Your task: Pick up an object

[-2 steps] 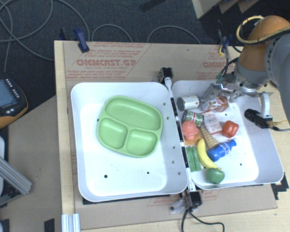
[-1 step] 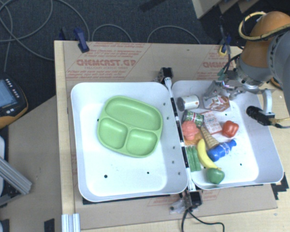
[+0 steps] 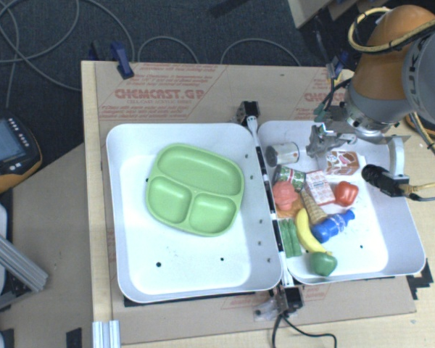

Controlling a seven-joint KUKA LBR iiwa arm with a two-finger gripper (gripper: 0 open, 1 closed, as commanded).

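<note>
Gripper point(image 3: 323, 141) above right bin point(image 3: 402, 249), finger state indiscernible; descend squarely onto the small grey can point(image 3: 283, 153), avoiding neighbours.

Divided plate point(image 3: 194, 189): pale green plastic, smooth, soft sheen. Left bin point(image 3: 130, 259), right bin point(image 3: 391, 245): white plastic, smooth, semi-gloss. Tabletop point(image 3: 167, 89): tan board, matt, red print. Banana point(image 3: 307, 232), at the right bin's 6 o'clock: yellow, glossy plastic look. Bottle point(image 3: 332, 225): blue glossy plastic. Small can point(image 3: 282, 154), at 11 o'clock: dull grey metal look. Gripper point(image 3: 326, 142): grey metal, matt.
</note>
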